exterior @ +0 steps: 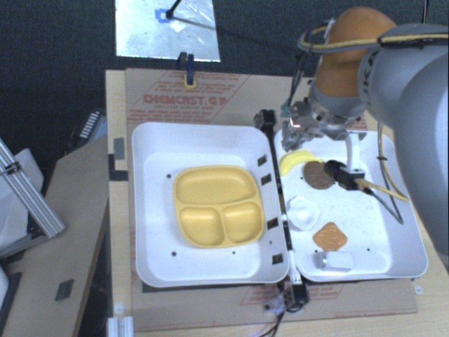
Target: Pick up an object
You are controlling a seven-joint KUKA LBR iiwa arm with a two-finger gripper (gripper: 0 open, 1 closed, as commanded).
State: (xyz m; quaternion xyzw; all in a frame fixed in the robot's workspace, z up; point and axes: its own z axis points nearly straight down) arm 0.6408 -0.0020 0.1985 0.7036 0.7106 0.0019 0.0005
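Though poised at the right bin's [394,248] far left corner, lifted nothing yet. Could not tell the gripper's [303,126] opening.

**Loose items in the right bin**

A yellow banana [297,161] is seen lying flat near the bin's upper left. Just beside it, a brown round cookie [318,175] is laid. Below, a white cup-like piece [302,211] is found, then an orange-brown cracker [329,237], and a pale grey block [334,260] near the front wall.
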